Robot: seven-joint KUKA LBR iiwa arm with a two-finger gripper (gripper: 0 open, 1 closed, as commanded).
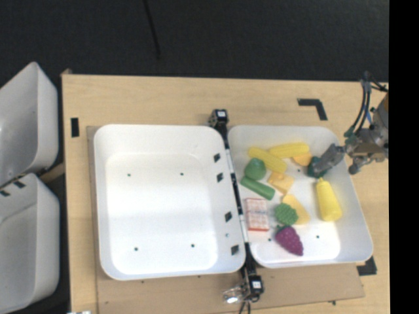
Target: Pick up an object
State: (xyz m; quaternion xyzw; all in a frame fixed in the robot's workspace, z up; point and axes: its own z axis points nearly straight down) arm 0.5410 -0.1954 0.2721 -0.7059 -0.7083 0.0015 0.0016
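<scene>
Apparently the gripper [332,162] hovers at the right bin's [357,221] upper right; fingers spread, empty. Descend squarely astride the yellow corn [328,200], clear of neighbours.

Two shallow white plastic bins [163,267] sit side by side; the right bin [353,237] holds about nine small plastic toy foods [327,200], mostly yellow and green.

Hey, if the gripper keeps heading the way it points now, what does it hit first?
The gripper points left and slightly down into the right bin. First in line are probably the yellow pieces mid-bin, though height above them is unclear.
</scene>
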